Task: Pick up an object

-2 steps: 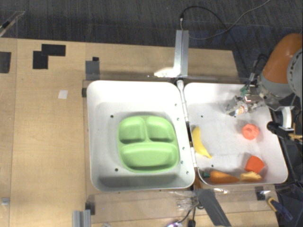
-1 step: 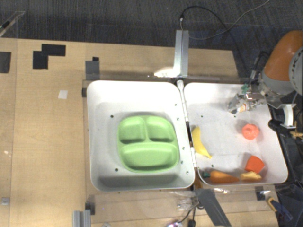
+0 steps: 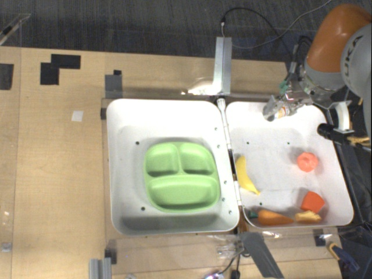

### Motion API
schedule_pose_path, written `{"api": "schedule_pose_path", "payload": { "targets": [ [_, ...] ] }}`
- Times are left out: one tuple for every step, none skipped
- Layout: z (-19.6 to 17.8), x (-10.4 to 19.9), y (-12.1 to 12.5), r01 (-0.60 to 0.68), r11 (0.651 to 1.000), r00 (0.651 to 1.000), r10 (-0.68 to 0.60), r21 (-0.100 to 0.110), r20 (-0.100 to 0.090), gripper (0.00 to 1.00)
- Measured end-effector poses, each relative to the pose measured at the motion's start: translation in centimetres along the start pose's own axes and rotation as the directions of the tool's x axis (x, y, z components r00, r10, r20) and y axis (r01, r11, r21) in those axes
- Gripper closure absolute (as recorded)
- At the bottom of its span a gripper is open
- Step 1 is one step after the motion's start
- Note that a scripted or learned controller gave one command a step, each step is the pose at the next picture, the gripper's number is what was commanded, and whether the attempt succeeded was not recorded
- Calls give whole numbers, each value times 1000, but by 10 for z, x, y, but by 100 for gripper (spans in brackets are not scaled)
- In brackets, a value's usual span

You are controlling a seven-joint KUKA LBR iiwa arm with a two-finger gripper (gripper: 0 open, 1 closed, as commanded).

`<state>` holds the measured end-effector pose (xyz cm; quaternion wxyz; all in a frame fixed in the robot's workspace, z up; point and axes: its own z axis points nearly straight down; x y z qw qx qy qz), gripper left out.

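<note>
The gripper point(image 3: 275, 110) hung over the right bin's point(image 3: 273, 150) far edge; I cannot tell its state. A banana point(image 3: 245, 176), tomato point(image 3: 307, 161) and carrot point(image 3: 273, 217) lay nearer.

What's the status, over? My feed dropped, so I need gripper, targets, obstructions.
Gripper over the right bin's far edge, holding nothing visible. Banana, pink ball, orange block, carrot lie apart. Nothing blocking them.

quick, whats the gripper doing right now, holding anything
gripper: over the far edge of the right bin, nothing seen in it; open or shut cannot be told.
</note>
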<state>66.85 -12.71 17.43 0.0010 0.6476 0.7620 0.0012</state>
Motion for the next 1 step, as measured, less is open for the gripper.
{"api": "schedule_pose_path", "payload": {
  "targets": [
    [-46,84,-78,75,997,997,-75,2,0,100]
  ]
}}
